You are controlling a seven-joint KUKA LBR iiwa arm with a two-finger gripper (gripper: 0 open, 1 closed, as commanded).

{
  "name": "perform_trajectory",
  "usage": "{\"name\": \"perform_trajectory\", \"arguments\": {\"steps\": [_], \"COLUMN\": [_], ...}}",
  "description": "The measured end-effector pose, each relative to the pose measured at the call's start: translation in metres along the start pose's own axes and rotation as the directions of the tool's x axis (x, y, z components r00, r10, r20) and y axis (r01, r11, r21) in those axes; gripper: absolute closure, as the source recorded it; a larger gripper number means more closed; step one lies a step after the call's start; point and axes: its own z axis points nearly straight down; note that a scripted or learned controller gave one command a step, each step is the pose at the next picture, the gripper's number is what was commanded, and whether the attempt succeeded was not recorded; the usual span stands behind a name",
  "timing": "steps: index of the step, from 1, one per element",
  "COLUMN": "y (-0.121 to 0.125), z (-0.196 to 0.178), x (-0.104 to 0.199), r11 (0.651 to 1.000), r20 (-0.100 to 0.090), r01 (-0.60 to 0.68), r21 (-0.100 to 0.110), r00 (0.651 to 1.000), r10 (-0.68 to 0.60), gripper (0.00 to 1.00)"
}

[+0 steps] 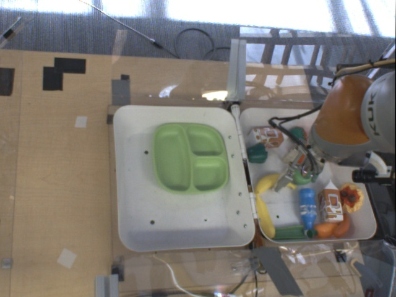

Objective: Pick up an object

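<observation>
Reaching into the right bin (371,231), the gripper (296,171) hangs over a green toy (302,178) beside the banana (265,198) — fingers spread, nothing between them.

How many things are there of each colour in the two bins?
Green: 4 (plate, a dark green toy, a round one under the gripper, a long one)
Yellow: 1 (banana)
Blue: 1 (bottle)
Orange: 3
Brown-and-white cartons: 2
Total: 11
</observation>
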Motion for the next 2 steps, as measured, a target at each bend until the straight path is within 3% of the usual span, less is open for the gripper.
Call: {"name": "perform_trajectory", "arguments": {"steps": [1, 2], "y": [-0.057, -0.054], "z": [-0.001, -0.014], "x": [0.024, 0.021], "r11": [1.0, 1.0], "r20": [0.001, 0.011], "r01": [-0.015, -0.009], "r21": [0.001, -0.002], "r00": [1.0, 1.0], "r10": [0.015, 0.009], "gripper": [0.0, 1.0]}}
